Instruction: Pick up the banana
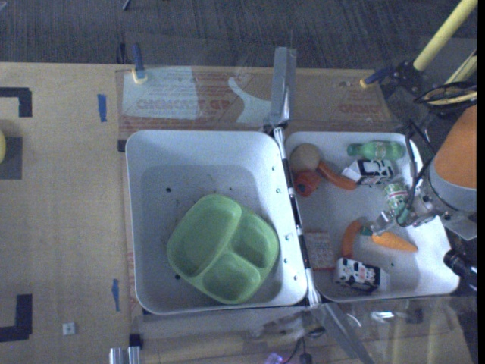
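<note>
My gripper is low in the right bin, near its right side. It hangs between two orange pieces: a curved orange piece just to its left and a carrot-like orange piece just below it. The tip is very close to both, and I cannot tell whether it touches either. Nothing I can clearly name as a banana stands out among the items in this bin. The arm with its orange band comes in from the right edge.
The right bin also holds a brown ball, a red-orange piece, a green bottle, two black-and-white cartons, a can and a brownish block. A green divided plate lies in the left bin.
</note>
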Controlling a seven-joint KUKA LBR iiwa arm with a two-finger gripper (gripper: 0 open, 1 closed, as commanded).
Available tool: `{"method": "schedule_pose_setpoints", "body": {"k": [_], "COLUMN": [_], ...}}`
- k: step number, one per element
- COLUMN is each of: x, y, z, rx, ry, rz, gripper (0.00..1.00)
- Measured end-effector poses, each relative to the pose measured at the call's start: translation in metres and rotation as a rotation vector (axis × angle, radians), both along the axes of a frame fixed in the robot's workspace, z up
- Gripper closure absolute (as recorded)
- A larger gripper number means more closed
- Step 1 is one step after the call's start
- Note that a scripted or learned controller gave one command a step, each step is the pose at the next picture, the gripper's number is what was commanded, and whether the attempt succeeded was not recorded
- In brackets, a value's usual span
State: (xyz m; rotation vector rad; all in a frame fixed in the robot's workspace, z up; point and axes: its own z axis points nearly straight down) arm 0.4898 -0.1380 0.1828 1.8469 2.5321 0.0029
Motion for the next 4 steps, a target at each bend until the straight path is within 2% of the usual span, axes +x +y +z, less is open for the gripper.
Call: {"method": "schedule_pose_setpoints", "body": {"k": [1, 2, 3, 4], "x": [-0.009, -0.007, -0.01, 0.041], "y": [0.025, 0.023, 0.069, 0.041], "z": [-0.077, -0.075, 0.001, -0.051], "rx": [0.002, -0.002, 0.004, 0.002], "ry": [0.005, -0.001, 0.007, 0.006], "rz": [0.139, 0.137, -0.288, -0.216], "gripper": [1.0, 0.0, 0.0, 0.0]}}
